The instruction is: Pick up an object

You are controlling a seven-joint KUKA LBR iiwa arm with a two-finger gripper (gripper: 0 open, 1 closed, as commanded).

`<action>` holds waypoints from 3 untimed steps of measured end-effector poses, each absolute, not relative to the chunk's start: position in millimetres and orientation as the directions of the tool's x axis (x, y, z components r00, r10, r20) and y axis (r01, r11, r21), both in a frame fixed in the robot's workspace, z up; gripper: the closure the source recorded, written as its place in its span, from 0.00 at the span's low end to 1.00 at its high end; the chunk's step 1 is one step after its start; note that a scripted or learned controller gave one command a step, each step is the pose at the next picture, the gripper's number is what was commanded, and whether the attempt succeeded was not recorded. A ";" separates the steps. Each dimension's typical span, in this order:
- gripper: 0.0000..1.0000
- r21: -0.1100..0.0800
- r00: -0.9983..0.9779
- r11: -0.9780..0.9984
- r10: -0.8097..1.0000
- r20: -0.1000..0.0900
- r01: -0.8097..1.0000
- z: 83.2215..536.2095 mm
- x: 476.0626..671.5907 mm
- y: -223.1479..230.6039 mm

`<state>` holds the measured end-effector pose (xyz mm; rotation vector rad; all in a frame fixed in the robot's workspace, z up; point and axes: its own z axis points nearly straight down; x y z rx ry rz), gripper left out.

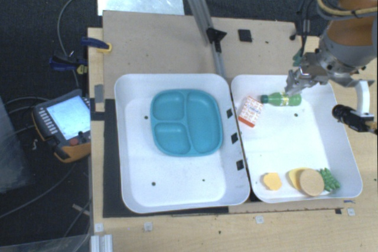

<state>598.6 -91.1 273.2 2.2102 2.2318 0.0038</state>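
Two-finger gripper poised at the right end of a small green plastic bottle, grip state unclear | bottle lies on its side, far part of right white bin | orange-and-white packet just left | blue divided plate in left white bin

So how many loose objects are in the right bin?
5: green bottle under the gripper, orange-white packet at left, yellow piece, tan disc, green sprig along the near edge.
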 end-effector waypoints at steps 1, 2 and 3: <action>1.00 0.001 -0.009 0.009 1.000 0.001 1.000 273.7 586.1 -44.2; 1.00 0.001 -0.009 0.009 1.000 0.001 1.000 261.0 579.7 -2.1; 1.00 0.000 -0.009 0.009 1.000 0.001 1.000 259.8 568.0 45.5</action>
